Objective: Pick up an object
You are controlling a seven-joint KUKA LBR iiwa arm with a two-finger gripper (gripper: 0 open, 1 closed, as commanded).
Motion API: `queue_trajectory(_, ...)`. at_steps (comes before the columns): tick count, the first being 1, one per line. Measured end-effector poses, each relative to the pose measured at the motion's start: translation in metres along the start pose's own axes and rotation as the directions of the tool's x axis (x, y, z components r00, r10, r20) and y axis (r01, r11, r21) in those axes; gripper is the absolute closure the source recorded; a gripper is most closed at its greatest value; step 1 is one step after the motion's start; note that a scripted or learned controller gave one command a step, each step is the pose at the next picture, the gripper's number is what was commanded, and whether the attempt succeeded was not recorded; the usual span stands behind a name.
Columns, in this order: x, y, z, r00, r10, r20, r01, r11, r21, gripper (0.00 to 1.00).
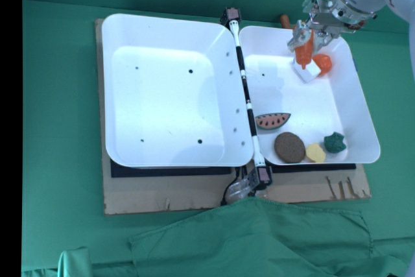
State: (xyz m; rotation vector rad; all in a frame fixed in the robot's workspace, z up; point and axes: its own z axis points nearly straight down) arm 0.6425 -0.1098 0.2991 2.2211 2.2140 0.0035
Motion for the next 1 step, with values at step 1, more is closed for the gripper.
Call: queue_trajectory(1, 0.0050, 0.0064, -0.0457, 1.000, -0.002, 0.000, 0.002, 1.000, 0.000, 1.00)
